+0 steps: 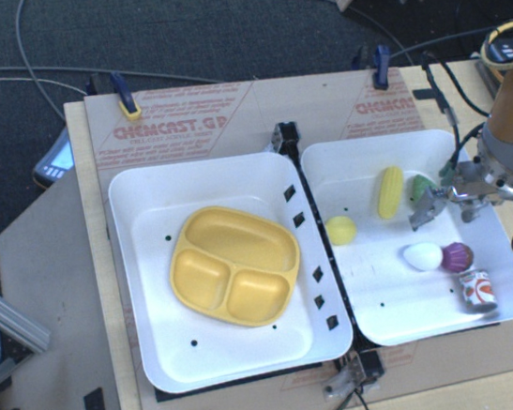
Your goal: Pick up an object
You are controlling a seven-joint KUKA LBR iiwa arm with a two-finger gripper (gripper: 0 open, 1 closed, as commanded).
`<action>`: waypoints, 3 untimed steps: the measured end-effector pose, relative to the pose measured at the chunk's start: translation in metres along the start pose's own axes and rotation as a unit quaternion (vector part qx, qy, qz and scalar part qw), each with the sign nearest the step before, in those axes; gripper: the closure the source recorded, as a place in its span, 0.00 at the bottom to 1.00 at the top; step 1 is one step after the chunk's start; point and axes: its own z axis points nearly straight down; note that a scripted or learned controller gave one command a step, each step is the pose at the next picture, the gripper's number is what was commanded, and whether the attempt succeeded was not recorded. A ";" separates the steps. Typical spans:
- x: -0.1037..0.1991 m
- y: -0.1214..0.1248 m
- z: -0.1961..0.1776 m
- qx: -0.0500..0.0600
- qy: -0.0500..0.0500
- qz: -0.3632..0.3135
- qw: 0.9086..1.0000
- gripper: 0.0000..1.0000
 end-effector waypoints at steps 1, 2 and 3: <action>0.000 0.003 -0.007 -0.007 -0.001 -0.002 1.000 0.00; 0.000 0.012 0.040 -0.004 -0.001 -0.002 1.000 0.00; -0.002 0.015 0.084 -0.004 -0.001 -0.001 1.000 0.00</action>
